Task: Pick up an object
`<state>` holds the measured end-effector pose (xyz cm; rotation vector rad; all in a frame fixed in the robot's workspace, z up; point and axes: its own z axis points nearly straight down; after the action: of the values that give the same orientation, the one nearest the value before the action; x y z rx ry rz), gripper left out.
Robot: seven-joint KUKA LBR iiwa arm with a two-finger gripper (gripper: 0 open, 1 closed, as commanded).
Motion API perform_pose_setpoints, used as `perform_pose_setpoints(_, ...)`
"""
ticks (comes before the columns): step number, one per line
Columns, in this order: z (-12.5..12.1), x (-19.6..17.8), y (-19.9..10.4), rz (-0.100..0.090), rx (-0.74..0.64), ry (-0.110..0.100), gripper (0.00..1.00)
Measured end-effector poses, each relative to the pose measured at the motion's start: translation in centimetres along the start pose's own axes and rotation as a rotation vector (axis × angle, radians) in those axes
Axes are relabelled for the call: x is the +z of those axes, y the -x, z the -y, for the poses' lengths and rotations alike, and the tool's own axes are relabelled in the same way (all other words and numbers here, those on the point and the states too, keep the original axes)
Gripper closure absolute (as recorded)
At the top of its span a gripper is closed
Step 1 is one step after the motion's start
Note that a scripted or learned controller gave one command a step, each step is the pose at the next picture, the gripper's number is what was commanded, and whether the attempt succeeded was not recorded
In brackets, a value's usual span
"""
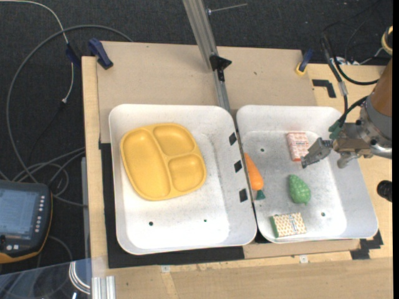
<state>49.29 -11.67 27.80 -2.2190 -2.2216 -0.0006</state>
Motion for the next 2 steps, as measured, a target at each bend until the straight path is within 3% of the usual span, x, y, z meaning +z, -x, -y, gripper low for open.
perform_pose_setpoints(1, 0.0, 0.0, 0.0, 0.0, 0.0, 0.001, 0.0)
perform_pose_setpoints(2, -0.7, 5.9, 0.0, -0.001, 0.001, -0.007, 0.0)
